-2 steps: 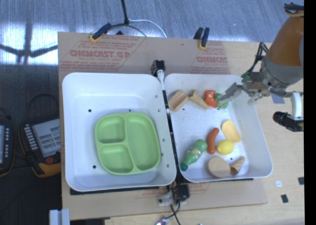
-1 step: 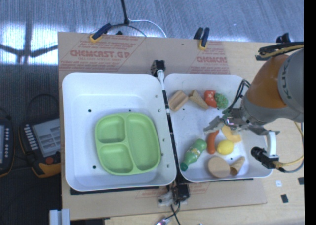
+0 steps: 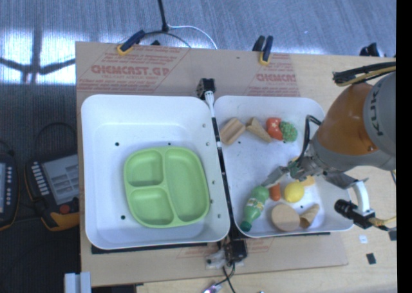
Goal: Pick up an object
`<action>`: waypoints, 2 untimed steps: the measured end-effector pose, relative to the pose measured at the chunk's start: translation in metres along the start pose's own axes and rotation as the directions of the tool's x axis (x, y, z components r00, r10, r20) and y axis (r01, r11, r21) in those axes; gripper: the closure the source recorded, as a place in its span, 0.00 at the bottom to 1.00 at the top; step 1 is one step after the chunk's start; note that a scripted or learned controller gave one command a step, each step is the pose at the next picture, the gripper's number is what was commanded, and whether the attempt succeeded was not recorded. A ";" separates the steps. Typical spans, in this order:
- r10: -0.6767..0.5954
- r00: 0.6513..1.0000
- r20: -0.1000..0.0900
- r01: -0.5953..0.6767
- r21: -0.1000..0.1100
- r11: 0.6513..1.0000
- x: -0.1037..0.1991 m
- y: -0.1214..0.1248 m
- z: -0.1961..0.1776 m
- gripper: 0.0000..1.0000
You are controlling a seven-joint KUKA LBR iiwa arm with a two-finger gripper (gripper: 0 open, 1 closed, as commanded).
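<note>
Here, green tray (image 3: pixel 167 185) in left bin (image 3: pixel 96 124), toy food in right bin (image 3: pixel 315 108), yellow lemon (image 3: pixel 294 192) just beside gripper (image 3: pixel 291 170), finger state hard to tell.

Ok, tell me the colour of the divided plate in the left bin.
Light green; the divided plate shows plainly in the camera view, lying in the left bin.

Small yellow lemon (image 3: pixel 293 192) lying in right bin (image 3: pixel 257 156), near front edge

a robotics lab: clamped cardboard-topped bench (image 3: pixel 161 69), two white bins (image 3: pixel 103 124), cables on grey carpet (image 3: pixel 257 2).
</note>
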State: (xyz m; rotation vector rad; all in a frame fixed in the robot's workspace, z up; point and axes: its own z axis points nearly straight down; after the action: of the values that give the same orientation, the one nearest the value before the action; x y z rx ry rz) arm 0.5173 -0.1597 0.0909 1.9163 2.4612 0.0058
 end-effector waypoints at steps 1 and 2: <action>0.002 1.000 0.005 -0.002 -0.005 1.000 -0.002 0.001 -0.011 1.00; 0.004 1.000 0.004 -0.004 -0.004 1.000 -0.002 0.001 -0.020 1.00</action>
State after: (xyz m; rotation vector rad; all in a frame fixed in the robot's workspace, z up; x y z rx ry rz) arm 0.5188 -0.1607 0.1112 1.9173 2.4531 0.0073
